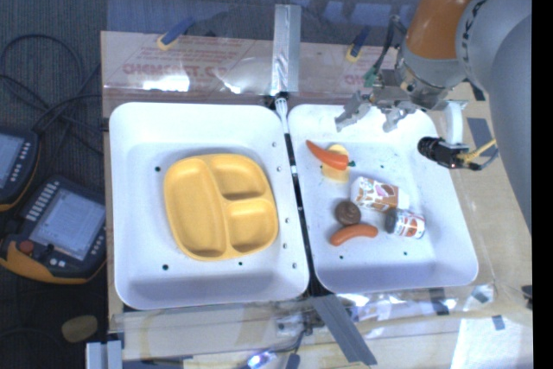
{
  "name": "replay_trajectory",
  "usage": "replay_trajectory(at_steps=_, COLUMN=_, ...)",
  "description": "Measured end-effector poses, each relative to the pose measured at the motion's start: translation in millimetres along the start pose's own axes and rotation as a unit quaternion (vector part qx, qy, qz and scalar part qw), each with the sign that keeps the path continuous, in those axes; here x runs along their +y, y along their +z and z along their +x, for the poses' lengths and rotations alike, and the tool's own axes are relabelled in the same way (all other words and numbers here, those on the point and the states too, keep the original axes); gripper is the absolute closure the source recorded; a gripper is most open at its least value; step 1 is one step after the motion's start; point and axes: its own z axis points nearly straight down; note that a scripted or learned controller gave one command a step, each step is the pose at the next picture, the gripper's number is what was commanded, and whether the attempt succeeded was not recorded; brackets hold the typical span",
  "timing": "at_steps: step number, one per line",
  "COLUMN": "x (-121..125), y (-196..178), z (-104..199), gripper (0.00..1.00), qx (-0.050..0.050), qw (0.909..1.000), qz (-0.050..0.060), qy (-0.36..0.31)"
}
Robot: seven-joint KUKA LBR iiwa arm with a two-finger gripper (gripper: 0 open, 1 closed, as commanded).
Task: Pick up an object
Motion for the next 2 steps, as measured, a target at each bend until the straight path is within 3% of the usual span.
replay_trajectory(at_steps=1, x=-56.6, y=102.1, z=-19.8, gripper=0.00, qx=0.000, qw=0.9922, qz=-0.007, qy=0.124)
replay_trajectory(at_steps=2, x=-39.4, y=102.7, z=-10.9, gripper=0.00, qx=0.001, qw=0.9244, qz=-0.007, qy=0.381)
